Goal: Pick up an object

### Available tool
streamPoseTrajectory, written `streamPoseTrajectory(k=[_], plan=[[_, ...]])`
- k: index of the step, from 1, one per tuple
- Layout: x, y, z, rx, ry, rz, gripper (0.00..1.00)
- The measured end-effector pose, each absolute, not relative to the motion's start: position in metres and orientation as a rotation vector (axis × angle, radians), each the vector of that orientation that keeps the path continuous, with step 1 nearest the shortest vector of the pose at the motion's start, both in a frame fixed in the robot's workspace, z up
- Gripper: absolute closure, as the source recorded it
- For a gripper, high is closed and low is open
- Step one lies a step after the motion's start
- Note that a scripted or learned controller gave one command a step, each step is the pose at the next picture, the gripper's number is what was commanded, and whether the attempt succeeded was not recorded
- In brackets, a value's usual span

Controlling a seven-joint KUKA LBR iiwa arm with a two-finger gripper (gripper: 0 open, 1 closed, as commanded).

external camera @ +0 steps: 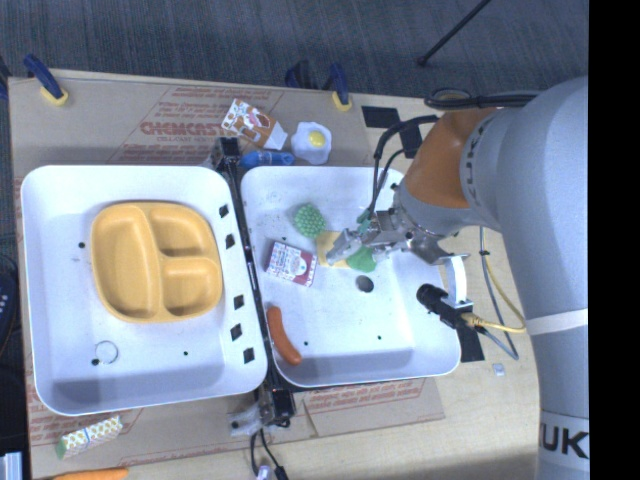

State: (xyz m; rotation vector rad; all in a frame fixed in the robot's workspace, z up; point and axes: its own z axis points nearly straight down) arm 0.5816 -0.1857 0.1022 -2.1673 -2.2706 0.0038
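A cardboard-covered bench (180,128) is seen from above, bearing two white bins side by side. The left bin (50,268) holds a yellow divided tray (155,260). In the right bin (395,353) lie a green knobbly ball (309,218), a small red-and-white packet (291,263), an orange sausage-like piece (283,335), and a green and yellow item (357,259) just beside the gripper (349,244). Whether the gripper is apart or together cannot be told. For a sound pick, the tips should be centred over that green and yellow item, lowered fully, and closed before any lift.
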Motion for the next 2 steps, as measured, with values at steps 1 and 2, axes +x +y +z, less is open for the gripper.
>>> streamPoseTrajectory(k=[1,2], plan=[[0.582,-0.186,0.112,-2.164,-2.273,0.004,1.00],[0.593,-0.158,0.092,-2.578,-1.795,0.001,1.00]])
